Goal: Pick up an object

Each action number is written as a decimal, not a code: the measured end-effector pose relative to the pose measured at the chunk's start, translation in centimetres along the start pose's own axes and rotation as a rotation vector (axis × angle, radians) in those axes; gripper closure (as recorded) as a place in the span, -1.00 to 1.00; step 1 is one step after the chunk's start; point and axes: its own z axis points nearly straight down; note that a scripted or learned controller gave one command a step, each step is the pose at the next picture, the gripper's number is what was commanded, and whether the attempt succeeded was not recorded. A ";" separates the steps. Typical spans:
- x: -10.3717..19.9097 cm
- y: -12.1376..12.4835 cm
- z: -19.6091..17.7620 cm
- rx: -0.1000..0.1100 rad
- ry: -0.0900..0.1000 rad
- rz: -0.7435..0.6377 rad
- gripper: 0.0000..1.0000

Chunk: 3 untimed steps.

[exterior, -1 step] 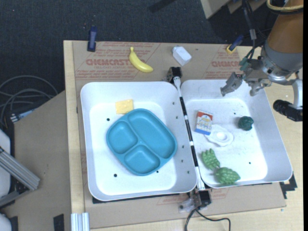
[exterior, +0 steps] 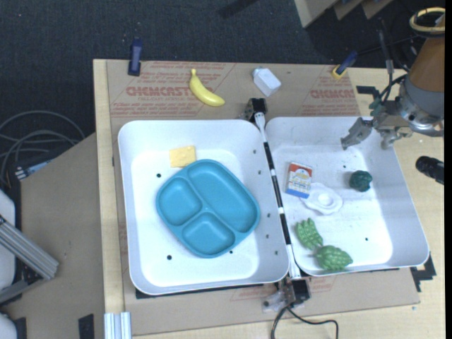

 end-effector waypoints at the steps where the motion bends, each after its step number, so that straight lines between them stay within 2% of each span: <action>1: -2.4 -2.3 9.1 0.000 0.000 0.000 -1.00; 2: -2.4 -2.2 7.9 -0.005 -0.002 0.000 1.00; 3: 6.3 1.7 9.0 -0.006 0.000 -0.003 1.00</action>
